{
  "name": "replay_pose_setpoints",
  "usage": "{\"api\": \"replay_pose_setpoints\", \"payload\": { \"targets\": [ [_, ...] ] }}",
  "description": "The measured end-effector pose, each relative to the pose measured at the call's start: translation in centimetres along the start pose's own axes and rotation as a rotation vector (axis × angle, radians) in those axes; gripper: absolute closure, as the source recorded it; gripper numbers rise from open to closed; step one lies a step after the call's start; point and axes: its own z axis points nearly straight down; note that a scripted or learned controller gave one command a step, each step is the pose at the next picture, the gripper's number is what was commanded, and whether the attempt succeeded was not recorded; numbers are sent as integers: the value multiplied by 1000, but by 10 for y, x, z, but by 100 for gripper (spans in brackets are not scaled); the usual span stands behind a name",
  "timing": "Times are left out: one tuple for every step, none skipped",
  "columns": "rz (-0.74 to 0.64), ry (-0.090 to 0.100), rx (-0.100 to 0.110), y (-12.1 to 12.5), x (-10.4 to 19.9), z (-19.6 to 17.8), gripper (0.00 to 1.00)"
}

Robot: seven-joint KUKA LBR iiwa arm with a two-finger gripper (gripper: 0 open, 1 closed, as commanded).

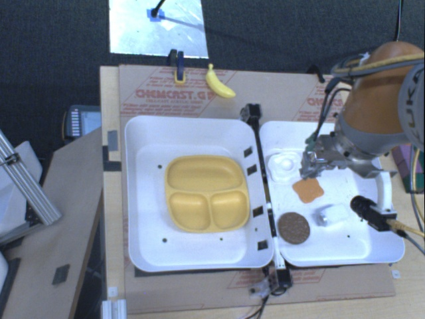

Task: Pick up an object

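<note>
The right bin (345, 244) holds an orange flat piece (308, 191), a brown round disc (293, 227), a small pale block (323, 215) and a white round item (283, 164) that hardly stands out from the bin floor. My gripper (312, 165) hangs low over the bin's back half, just above the far edge of the orange piece and right of the white round item. I see nothing held in it. The grey and orange arm reaches in from the right.
The left bin (143, 178) carries a yellow divided plate (205, 193). A black divider strip (260, 178) runs between the bins. A yellow banana (219, 84) and a yellow clamp (178, 72) lie on the cardboard behind the bins.
</note>
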Motion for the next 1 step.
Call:
{"api": "replay_pose_setpoints", "payload": {
  "targets": [
    [0, 0, 0, -5, 55, 15, 100]
  ]
}}
